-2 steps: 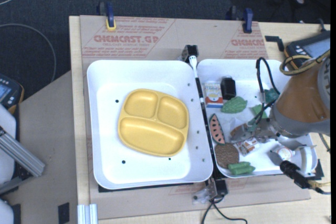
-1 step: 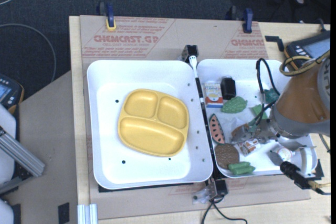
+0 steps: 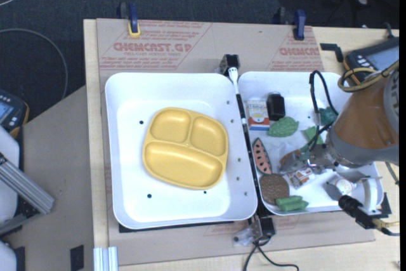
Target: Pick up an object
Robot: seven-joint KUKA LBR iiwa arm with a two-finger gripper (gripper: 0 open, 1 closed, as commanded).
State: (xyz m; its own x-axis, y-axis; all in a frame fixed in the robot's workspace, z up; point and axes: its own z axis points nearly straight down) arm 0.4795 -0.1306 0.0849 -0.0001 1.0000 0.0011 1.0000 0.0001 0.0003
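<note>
Nothing is lifted yet, by the look of it — the small things lie in the right bin (image 3: 254,82): a box (image 3: 257,114), a green leaf (image 3: 283,127), a brown disc (image 3: 275,186), a green piece (image 3: 291,203) at its near rim. The pincer (image 3: 303,165) is low among them, just right of the disc; whether it is open or grips anything, I cannot tell. The grasp and lift are left.

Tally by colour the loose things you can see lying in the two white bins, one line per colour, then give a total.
Yellow: 1, the divided plate in the left bin.
Green: 2, the leaf-shaped piece and the small green piece in the right bin.
Black: 1, the black block.
Brown: 1, the round disc.
Red: 1, the watermelon slice.
White and orange: 1, the small carton.
Total: 7; anything beneath the arm is hidden.
</note>
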